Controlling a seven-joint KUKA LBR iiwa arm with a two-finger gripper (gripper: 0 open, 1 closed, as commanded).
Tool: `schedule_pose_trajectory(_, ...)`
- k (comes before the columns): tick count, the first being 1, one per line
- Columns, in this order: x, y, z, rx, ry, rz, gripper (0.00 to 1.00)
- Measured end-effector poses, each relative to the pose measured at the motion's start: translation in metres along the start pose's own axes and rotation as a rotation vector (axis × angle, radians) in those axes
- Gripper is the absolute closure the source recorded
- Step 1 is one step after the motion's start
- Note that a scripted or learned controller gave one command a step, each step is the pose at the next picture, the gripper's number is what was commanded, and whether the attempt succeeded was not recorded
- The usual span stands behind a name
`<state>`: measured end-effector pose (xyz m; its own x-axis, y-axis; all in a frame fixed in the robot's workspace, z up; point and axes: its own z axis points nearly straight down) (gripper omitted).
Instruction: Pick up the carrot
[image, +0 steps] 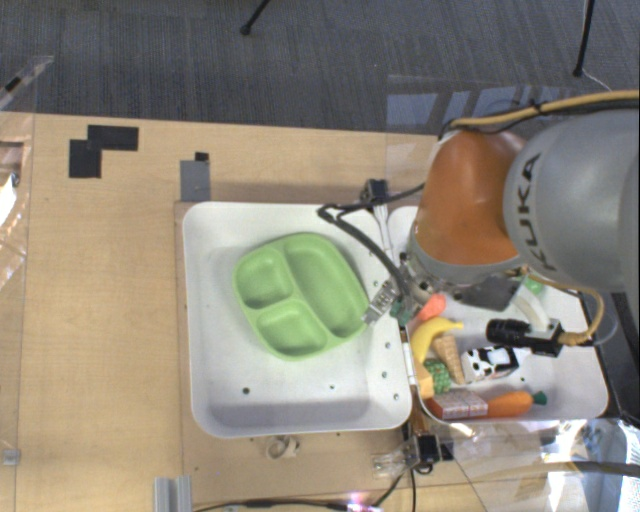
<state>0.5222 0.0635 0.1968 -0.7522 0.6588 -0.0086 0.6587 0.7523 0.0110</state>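
Carrot (508, 404) lay at the near edge of the right bin (590, 385), touching a red box (462, 405), just below the toy cow (494, 364). Risk, as I judged it: crowding from box, cow and banana (432, 334) could cause a wrong grab or a push. Arm (520, 200) hung above the carrot, over the bin's far part. Gripper state: couldn't tell, nothing seen held.

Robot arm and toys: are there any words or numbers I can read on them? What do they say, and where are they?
"KUKA": dark letters running down the grey robot arm, partly cut off by the curve of the arm.
The small red box in the right bin: any print is too small and blurred to read.
The green plate and the carrot carry no writing.
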Motion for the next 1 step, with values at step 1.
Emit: schedule_pose_trajectory(1,-0.02,-0.0175,-0.1085,0.001,-0.002,-0.194,1.0)
